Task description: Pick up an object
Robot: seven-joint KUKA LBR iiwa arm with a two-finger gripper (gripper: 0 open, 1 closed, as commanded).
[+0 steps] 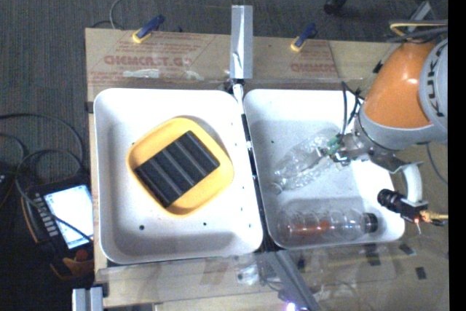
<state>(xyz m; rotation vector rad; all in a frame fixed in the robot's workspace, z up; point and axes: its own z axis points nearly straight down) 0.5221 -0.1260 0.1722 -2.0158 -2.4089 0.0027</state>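
Note:
A yellow block with a black ribbed top [181,164] lies in the left bin [116,113]. In the right bin [291,109] a crumpled clear plastic bottle [304,159] lies near the middle. A second clear bottle with a dark cap and reddish contents [326,223] rests on its side along the front wall. My gripper [342,149] hangs low at the right end of the crumpled bottle, under the orange-banded wrist [400,95]. The arm hides most of the gripper.
A metal post [241,40] stands at the back between the bins. Two blue-and-yellow clamps [148,28] [303,37] hold the cardboard behind them. A device with a lit screen [62,215] and cables lie on the floor left of the bench.

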